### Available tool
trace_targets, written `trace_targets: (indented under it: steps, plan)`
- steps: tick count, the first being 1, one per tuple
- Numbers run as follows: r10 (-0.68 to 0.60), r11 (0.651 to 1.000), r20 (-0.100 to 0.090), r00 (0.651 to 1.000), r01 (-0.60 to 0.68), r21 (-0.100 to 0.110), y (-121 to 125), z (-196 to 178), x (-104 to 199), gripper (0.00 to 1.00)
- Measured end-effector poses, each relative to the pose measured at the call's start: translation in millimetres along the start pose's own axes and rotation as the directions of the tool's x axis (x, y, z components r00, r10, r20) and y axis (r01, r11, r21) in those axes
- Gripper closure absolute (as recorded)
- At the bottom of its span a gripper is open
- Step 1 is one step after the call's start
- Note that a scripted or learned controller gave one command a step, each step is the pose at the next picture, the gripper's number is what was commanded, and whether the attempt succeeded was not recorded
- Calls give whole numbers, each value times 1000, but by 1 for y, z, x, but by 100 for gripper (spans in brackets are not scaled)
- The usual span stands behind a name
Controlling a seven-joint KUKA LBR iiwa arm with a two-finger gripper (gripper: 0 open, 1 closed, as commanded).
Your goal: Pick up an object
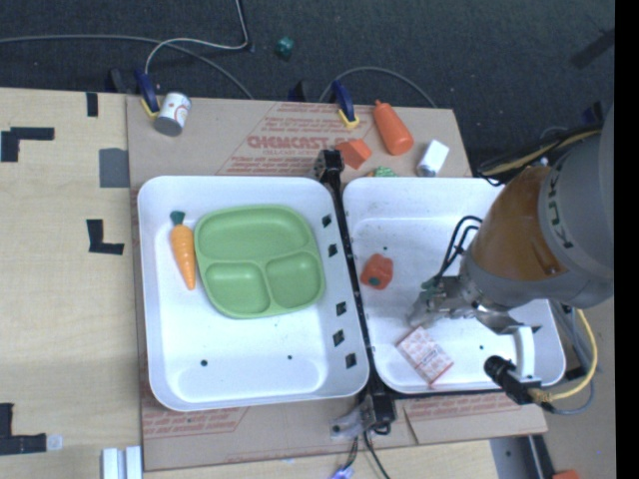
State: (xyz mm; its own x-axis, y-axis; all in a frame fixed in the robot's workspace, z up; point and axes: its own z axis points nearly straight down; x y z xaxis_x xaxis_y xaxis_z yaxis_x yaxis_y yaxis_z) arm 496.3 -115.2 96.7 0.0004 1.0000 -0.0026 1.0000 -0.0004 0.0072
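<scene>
**Op:** Over the right bin point(399, 200), I see the arm point(544, 233) reaching in from the right, orange band above the wrist. Gripper point(431, 305) sits low near the bin's middle.

**Eng:** Holding anything?

**Op:** I can't tell. Wrist blocks the tip, so I can't read how wide it is or whether anything is in it.

**Eng:** What's in that bin?

**Op:** Small orange piece point(376, 271) left of the gripper, apart from it, near the divider. Pink packet point(423, 355) lies flat just below the gripper, toward the front wall.

**Eng:** Left bin?

**Op:** Left bin point(160, 362) has a green tray point(260, 259) with three sections, lying flat. Carrot point(183, 251) lies beside the tray's left edge, green top pointing away from me.

**Eng:** Outside the bins?

**Op:** On the cardboard behind them: orange bottle point(392, 128), small orange block point(355, 153), white cube point(433, 157). Can point(173, 113) on its side at the back left corner.
</scene>
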Motion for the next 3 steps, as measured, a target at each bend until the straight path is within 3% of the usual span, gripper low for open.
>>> trace_targets:
  steps: [1,2,3]
  plan:
    - [0,1000,0,1000,0,0,0,0,0,0]
    - [1,1000,3,1000,-1,0,-11,10,20,0]
    - [1,1000,1,1000,-1,0,-10,0,20,100]
